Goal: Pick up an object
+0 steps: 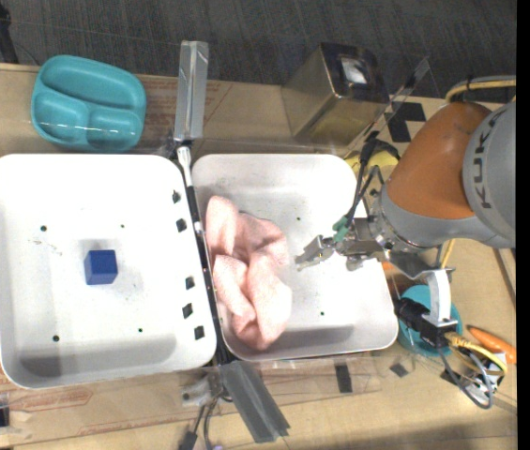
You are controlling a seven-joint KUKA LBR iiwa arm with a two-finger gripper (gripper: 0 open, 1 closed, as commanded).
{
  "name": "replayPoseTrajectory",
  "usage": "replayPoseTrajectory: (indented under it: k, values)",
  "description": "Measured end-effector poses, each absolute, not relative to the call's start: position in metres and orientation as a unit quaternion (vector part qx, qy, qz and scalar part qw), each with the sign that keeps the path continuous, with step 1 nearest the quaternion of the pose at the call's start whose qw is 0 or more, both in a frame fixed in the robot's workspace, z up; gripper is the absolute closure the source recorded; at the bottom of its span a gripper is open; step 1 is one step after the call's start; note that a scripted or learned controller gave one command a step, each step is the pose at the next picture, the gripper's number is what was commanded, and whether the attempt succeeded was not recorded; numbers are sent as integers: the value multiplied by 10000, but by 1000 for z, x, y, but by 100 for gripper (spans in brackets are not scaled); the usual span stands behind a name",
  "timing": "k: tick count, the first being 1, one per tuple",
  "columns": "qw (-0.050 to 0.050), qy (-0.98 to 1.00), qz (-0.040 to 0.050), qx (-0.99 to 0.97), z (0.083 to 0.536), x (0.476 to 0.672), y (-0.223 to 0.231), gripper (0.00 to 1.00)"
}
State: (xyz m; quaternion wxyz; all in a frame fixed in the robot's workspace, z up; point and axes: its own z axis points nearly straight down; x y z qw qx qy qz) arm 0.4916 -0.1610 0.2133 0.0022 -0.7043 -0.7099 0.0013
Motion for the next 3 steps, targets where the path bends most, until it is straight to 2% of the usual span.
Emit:
replayPoseTrajectory:
  k: [1,2,3]
  values:
    - [-3,-7229,-4,-6909,92,524,-94,0]
    - [-1,-7248,-4,-6890,101,525,-94,100]
    - [1,-8217,4,-5699,191,590,-69,100]
